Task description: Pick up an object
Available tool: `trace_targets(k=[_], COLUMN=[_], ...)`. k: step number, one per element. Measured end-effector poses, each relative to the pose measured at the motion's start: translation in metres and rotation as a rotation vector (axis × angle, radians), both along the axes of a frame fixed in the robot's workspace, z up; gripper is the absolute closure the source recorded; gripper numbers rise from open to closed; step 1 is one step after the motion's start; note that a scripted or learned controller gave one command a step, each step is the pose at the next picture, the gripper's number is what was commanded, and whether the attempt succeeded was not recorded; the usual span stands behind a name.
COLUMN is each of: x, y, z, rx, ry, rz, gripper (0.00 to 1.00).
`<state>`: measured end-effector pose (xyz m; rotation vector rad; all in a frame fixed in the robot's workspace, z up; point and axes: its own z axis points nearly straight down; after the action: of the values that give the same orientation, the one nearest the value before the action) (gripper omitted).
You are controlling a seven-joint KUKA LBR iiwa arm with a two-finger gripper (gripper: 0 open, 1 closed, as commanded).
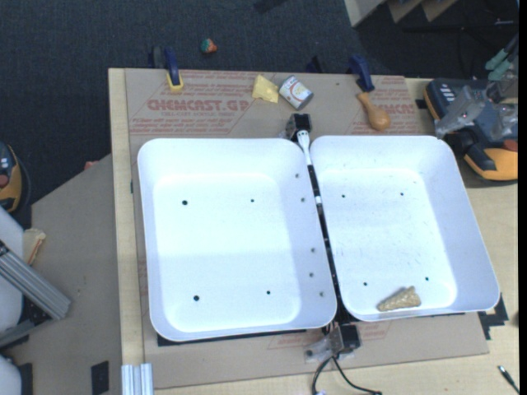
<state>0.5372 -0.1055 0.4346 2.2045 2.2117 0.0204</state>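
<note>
Two white bins sit side by side on the bench. A tan, cone-shaped lump [400, 299] lies in the right bin [461, 220], close to its front edge and near the front right corner. The left bin [156, 220] is next to it. Behind the bins, on the brown board [206, 105], lie a yellow piece [265, 90], a small box [296, 92] and an orange, pear-shaped thing [374, 113].

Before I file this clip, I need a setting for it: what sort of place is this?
Probably a robotics lab or workshop. Two white bins sit side by side on a board held by clamps, on dark carpet, with cables at the front edge. One tan object lies in the right bin.
</note>
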Motion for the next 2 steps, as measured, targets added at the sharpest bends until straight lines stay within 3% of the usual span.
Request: trace_targets(k=[1,2], x=[-0.001,-0.046], y=[0.000,0.008], z=[0.000,-0.082], rx=[0.001,0.007], ry=[0.016,0.034], rz=[-0.002,-0.005], gripper=[1.00,1.00])
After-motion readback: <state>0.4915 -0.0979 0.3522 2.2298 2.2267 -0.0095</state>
